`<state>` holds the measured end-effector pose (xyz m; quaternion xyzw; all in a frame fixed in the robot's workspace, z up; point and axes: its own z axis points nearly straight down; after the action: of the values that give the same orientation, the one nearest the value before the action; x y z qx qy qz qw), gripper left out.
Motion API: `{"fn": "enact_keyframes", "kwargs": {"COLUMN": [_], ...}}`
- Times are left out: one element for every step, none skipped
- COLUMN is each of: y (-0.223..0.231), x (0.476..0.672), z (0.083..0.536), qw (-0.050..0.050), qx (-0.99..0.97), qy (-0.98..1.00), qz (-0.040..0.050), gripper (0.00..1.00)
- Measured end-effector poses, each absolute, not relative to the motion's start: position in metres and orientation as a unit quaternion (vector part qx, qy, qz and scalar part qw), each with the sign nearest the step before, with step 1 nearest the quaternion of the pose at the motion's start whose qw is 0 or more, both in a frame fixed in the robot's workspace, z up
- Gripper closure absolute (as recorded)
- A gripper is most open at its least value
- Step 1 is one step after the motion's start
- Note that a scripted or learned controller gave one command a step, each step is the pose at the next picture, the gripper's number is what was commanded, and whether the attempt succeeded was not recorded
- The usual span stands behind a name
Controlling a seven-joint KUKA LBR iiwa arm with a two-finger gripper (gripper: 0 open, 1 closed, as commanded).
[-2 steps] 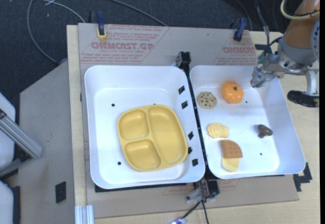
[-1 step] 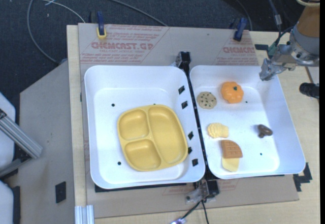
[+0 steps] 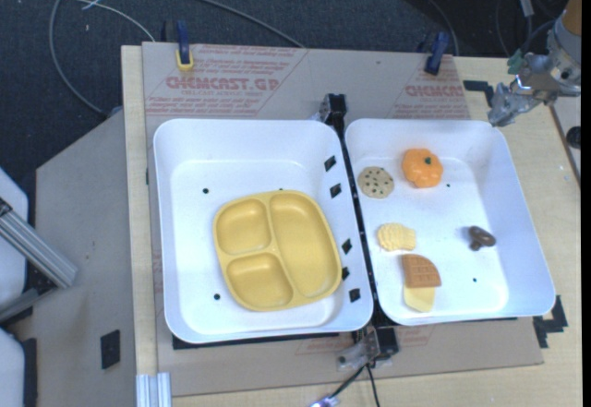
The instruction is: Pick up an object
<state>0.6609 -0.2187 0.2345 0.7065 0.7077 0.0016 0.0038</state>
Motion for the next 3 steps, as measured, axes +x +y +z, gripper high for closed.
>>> {"fn": "enact_keyframes", "kwargs": {"y": [-0.219,-0.166,-0.120], "x": [0.662,0.653,0.644], "z": [0.290,0.274,0.261], "qw": [0.004,-0.002,-0.002], "qx": [0.706,0.705,0.705], "qy": [0.708,0.709,0.709], "qz": [0.0019,-0.0001,-0.0004], "gripper": [1.00,1.00,1.00]}}
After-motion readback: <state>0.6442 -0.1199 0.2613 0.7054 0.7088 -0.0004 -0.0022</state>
